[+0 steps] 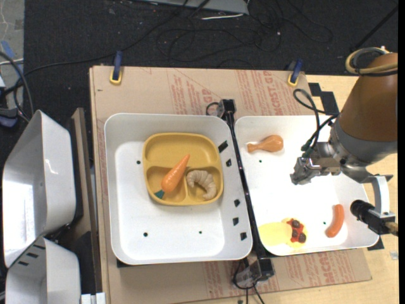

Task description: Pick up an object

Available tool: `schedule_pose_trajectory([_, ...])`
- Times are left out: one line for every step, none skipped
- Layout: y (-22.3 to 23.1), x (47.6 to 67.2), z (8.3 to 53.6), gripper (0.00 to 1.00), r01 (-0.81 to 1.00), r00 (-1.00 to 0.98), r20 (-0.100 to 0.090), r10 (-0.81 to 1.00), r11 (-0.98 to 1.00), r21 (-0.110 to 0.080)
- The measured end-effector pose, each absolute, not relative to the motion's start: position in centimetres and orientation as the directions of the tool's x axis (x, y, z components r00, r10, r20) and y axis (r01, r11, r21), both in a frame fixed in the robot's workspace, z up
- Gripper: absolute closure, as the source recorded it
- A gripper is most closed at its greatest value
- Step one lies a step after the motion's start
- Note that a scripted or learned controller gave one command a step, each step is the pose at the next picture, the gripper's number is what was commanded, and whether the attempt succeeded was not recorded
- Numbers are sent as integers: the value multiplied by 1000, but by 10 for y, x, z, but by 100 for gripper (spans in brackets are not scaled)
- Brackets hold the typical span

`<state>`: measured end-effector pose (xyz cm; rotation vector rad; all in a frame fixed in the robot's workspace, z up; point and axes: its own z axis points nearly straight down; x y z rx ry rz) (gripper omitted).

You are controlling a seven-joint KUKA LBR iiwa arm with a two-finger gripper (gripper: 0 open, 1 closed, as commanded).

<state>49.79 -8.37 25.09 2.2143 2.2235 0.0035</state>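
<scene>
The chicken drumstick (266,145) lay in the right bin (278,195), just up and left of the gripper (302,171). Whether the gripper was clenched or released could not be told; nothing showed in it. The step looked like an approach, and the next move would call for a descent over the drumstick. A sausage (335,221) lay farther off, below the gripper.

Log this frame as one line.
end effector: over right bin, holding nothing seen | right bin: drumstick, sausage | left bin: yellow plate with carrot, shrimp
</scene>
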Motion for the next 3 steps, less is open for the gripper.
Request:
schedule_pose_trajectory([-40,511,253,100,1000,-8,1,1000,8,2])
schedule_pose_trajectory([14,532,239,100,1000,-8,1,1000,8,0])
schedule_pose_trajectory([71,539,239,100,1000,-9,1,1000,9,1])
